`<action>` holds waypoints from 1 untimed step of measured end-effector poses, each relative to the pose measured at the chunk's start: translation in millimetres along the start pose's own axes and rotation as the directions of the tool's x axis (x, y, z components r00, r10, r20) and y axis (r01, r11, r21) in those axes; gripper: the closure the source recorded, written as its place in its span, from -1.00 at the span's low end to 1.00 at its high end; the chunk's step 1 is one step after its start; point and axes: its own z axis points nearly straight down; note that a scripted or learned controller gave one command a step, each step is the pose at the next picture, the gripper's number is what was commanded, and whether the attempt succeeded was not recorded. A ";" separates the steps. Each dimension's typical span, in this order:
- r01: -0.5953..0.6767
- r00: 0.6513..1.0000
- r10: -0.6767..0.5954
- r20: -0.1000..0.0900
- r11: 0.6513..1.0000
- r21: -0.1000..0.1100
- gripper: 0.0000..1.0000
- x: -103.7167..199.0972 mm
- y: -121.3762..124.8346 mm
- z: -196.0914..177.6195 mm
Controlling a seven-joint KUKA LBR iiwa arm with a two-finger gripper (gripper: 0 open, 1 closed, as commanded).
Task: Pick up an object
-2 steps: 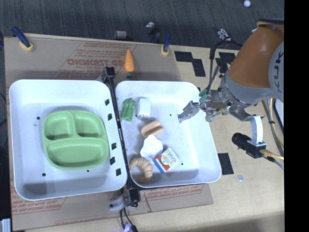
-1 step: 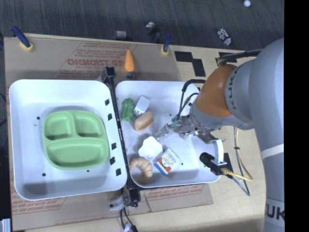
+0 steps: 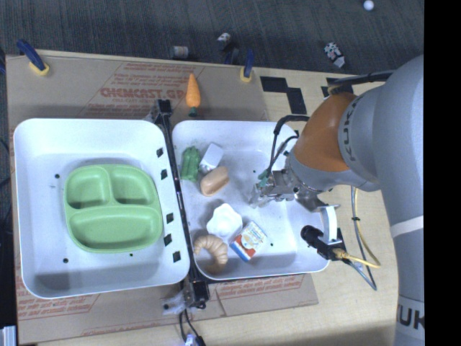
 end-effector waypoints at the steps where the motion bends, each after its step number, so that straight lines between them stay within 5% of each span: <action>1: -0.009 1.000 0.009 0.000 1.000 -0.005 1.00 -32.2 -64.5 -106.7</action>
